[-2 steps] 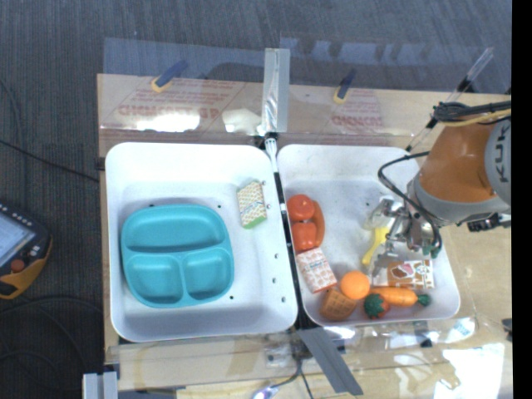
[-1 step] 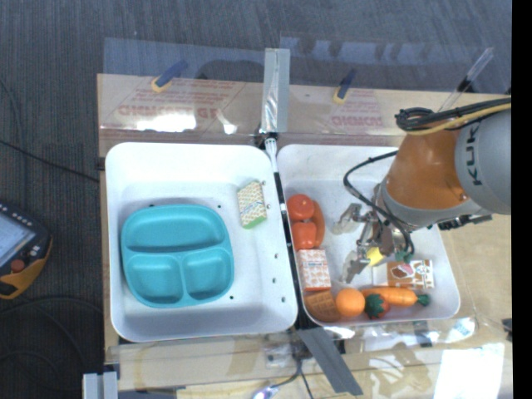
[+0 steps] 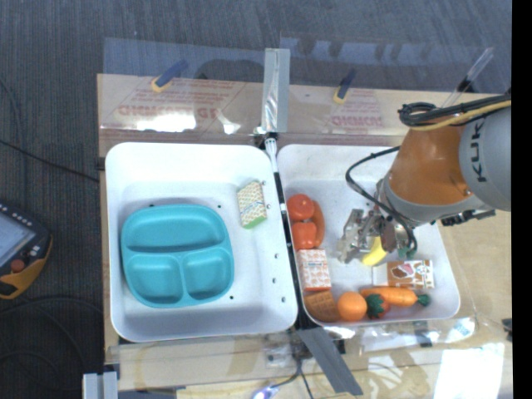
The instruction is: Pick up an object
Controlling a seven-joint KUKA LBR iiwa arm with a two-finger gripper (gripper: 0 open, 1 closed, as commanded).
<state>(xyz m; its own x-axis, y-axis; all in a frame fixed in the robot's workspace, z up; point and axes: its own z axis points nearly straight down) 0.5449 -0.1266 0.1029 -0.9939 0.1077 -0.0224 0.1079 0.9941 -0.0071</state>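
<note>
My gripper point(image 3: 360, 239) hangs low over the middle of the right bin point(image 3: 332, 173), under the orange wrist band. A small yellow piece point(image 3: 376, 255) lies right against its lower right side; whether it is gripped is hidden. To the left lie two red toy vegetables point(image 3: 302, 220) and a small red and white carton point(image 3: 313, 269). Along the bin's front edge sit an orange point(image 3: 352, 306), a carrot point(image 3: 397, 297) and a small printed box point(image 3: 411, 273).
The left bin point(image 3: 133, 169) holds a teal divided plate point(image 3: 176, 253) and a yellow-green sponge-like block point(image 3: 251, 204) near its right wall. A raised divider point(image 3: 283, 223) separates the bins. The arm's grey body and cables cover the right bin's far right side.
</note>
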